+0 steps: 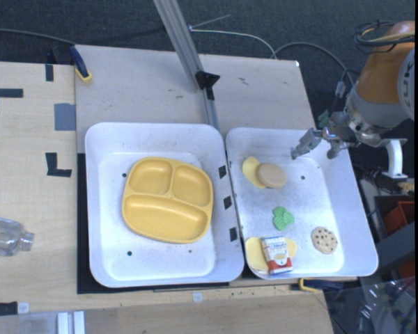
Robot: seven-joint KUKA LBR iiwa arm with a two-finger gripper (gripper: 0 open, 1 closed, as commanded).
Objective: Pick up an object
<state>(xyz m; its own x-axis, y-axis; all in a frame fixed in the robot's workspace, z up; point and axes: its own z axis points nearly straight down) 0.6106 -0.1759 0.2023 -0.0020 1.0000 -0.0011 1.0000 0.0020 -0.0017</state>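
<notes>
Claw (319, 142) hangs spread and holding nothing over the right bin (348, 186), beyond the tan bun (271, 175).

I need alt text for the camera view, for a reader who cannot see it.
A robot claw hangs open above the far edge of the right bin, which holds a cookie, a green piece, a small carton and a tan disc. The left bin holds a yellow divided plate.

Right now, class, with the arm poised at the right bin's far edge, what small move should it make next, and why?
Probably a short move left and down, toward the round tan bun. The fingers appear spread and hold nothing, hanging over the shallow white right bin, and the bun is the nearest item to them.
</notes>
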